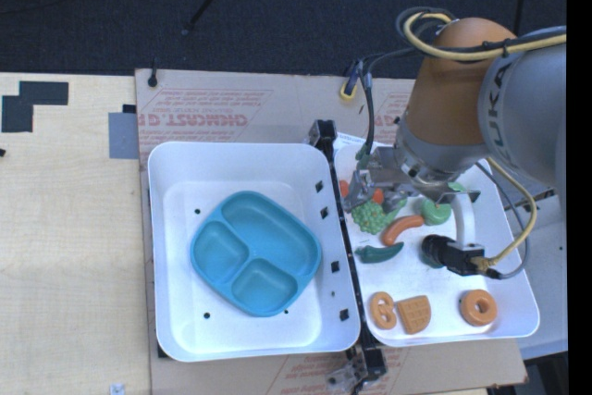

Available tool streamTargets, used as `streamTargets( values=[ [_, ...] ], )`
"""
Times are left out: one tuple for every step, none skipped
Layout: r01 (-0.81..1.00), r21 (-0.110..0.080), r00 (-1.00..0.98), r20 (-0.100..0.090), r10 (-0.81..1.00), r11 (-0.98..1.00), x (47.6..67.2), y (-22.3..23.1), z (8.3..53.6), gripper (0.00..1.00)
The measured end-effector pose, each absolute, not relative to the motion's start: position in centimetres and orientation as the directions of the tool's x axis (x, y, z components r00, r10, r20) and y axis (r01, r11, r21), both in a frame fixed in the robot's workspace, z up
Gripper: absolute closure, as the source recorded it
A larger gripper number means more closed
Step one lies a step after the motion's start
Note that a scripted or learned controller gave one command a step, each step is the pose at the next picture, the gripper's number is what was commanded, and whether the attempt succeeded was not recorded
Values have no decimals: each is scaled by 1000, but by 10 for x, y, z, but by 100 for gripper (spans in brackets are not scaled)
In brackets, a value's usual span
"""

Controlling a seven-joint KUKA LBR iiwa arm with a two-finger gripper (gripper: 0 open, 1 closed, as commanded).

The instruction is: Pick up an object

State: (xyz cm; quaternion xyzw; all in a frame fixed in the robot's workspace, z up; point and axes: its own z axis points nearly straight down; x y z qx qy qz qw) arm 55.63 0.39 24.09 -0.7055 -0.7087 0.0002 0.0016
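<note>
Right bin holds small toy foods: green grape bunch, orange-red sausage-like piece, dark green pod, pretzel, waffle-like square, orange doughnut. Gripper sits low over the grapes and sausage piece at the bin's far left; cannot tell its grip state. Left bin holds a blue divided plate.

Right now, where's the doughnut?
The doughnut lies in the right bin's near right corner, right of the waffle and pretzel.
</note>
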Motion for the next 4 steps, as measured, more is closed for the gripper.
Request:
streamTargets(
  values=[
    [1000,-4,-5,1,1000,5,574,59,233,100],
    [1000,-6,-3,-1,1000,3,584,57,218,100],
    [1000,-5,1,-1,1000,-1,583,49,219,100],
    [1000,-3,-2,0,1000,2,586,48,233,100]
  ],
)
